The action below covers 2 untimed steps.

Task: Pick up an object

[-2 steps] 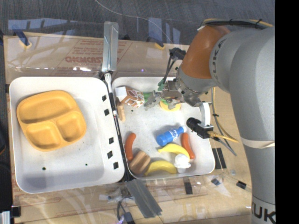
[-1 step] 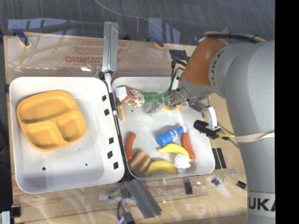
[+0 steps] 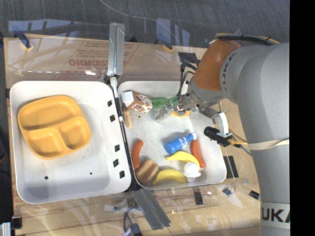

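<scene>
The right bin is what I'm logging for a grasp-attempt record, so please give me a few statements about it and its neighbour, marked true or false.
1. The yellow divided tray lies in the left bin. True.
2. The blue bottle lies in the left bin. False: it lies in the right bin, near its middle.
3. The gripper is over the right bin's far side, near the green toy. True.
4. The two bananas lie at the right bin's far edge. False: they lie near its front edge.
5. The arm reaches over the left bin. False: it is over the right one.
</scene>
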Each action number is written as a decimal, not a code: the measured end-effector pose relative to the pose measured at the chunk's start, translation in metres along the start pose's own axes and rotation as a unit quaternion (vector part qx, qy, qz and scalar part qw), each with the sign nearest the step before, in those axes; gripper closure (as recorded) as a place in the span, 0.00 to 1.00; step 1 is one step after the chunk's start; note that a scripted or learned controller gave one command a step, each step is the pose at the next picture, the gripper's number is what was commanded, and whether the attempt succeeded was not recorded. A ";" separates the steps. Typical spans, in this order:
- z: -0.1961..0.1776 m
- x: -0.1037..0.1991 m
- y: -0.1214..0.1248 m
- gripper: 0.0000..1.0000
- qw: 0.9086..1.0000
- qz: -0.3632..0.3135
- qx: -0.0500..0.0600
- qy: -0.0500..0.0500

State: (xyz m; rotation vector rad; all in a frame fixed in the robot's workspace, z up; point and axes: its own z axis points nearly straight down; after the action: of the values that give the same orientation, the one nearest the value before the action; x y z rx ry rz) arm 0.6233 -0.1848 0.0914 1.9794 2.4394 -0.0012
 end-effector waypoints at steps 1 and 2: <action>-0.001 0.007 0.036 0.00 0.995 0.097 -0.001 0.000; -0.050 -0.028 0.030 0.00 0.998 0.063 -0.001 0.000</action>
State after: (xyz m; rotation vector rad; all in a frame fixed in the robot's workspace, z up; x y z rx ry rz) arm 0.6582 -0.2056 0.1410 2.1274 2.3099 -0.0005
